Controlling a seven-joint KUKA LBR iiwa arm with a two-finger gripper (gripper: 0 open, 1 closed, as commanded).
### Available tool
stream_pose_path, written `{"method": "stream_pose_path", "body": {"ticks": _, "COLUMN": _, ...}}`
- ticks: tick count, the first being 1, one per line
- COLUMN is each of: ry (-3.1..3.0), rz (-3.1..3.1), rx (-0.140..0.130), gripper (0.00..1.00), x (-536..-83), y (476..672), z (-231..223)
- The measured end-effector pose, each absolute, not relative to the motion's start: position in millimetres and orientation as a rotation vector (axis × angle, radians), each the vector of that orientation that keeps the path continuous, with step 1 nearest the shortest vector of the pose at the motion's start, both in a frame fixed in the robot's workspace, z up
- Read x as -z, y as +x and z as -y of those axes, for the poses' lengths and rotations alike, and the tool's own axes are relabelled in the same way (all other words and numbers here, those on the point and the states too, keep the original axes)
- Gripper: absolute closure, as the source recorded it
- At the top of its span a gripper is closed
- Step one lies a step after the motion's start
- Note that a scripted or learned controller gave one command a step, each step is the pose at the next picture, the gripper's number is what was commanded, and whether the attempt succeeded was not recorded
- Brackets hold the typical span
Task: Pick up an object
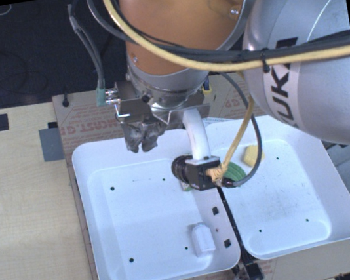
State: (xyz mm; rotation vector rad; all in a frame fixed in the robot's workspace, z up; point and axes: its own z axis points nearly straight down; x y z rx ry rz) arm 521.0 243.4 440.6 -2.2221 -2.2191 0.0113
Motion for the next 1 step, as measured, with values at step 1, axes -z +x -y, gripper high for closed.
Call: {"method": "stream_pose_path", "body": {"ticks": 1, "ry": -2.222, "rz": 2.221, "rx": 0.001, "gripper": 1.0, "x": -482.8, "y": 538.6, "z": -244.2}}
